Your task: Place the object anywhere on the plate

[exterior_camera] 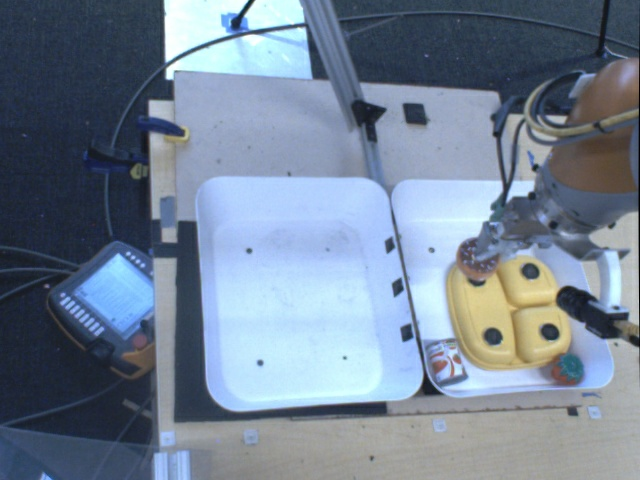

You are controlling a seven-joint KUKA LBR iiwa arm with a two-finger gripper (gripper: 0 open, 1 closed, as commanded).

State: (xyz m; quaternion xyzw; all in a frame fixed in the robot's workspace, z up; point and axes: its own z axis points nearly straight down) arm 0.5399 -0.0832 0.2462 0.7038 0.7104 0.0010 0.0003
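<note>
Right now the pincer [487,249] sits over the yellow plate's [490,318] upper-left compartment, pinching a small brown-and-pink object [474,259]. Best bet: drop straight, release low so it settles inside the rim. Beyond, a small can [446,361] lies beside the plate in the right bin [425,208].
</note>
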